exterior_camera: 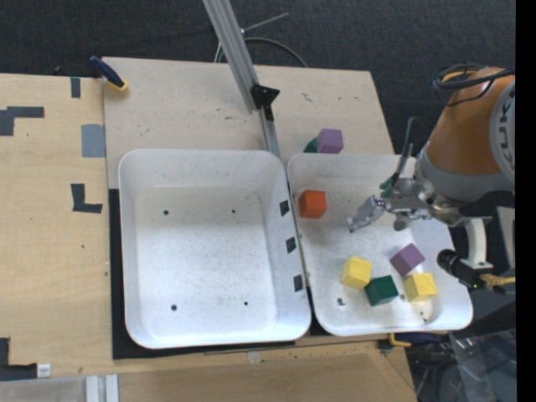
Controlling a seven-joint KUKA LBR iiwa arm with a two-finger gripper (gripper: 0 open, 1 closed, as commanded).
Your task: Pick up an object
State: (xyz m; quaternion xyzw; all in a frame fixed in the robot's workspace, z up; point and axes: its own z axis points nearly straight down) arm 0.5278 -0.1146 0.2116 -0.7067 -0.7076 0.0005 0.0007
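Grey metal claw (362, 219), its grip state impossible to tell, hovers in the right bin (335, 167) between an orange cube (312, 203) and a yellow cube (357, 272).

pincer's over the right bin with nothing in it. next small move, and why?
Probably shift the pincer toward the orange cube before descending. That cube sits alone in the right bin, close beside the pincer, while the other cubes crowd together lower down.
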